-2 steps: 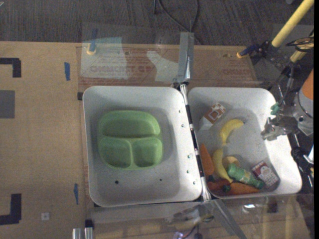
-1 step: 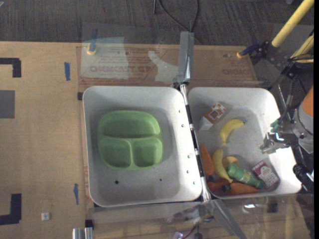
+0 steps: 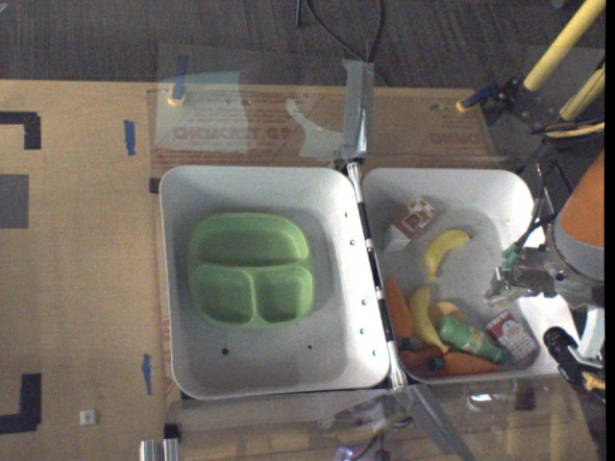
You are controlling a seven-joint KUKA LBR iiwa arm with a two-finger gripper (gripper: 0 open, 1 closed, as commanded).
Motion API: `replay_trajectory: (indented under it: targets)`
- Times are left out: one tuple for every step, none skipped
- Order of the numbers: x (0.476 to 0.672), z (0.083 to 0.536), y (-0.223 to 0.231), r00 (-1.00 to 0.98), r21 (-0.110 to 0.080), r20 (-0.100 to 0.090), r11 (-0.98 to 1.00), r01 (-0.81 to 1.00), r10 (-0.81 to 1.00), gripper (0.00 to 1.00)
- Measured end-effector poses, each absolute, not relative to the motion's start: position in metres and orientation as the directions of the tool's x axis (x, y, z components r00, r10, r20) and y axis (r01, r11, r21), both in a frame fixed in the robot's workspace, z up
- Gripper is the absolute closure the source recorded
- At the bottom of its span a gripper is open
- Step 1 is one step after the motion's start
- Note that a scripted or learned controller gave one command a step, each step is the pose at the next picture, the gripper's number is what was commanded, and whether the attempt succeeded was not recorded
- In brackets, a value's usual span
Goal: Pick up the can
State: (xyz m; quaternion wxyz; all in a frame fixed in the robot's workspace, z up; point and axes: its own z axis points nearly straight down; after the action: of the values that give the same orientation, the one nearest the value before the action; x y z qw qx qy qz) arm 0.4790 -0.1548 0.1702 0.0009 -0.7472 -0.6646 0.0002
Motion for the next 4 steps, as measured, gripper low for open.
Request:
replay_trajectory:
  targets:
    - [0.479,0.169,-0.140,0.116,-0.003,0.002,-0.116,0.993,0.993,1.00]
    - [0.479,0.125,-0.198,-0.033,-0.001,0.001,0.033,0.999,0.999,1.00]
    - [0.545,0.092,-0.222,-0.120,0.003,-0.002,0.120,0.993,0.993,1.00]
    - [0.581,0.101,-0.223,-0.282,0.004,-0.005,0.282,0.960,0.960,1.00]
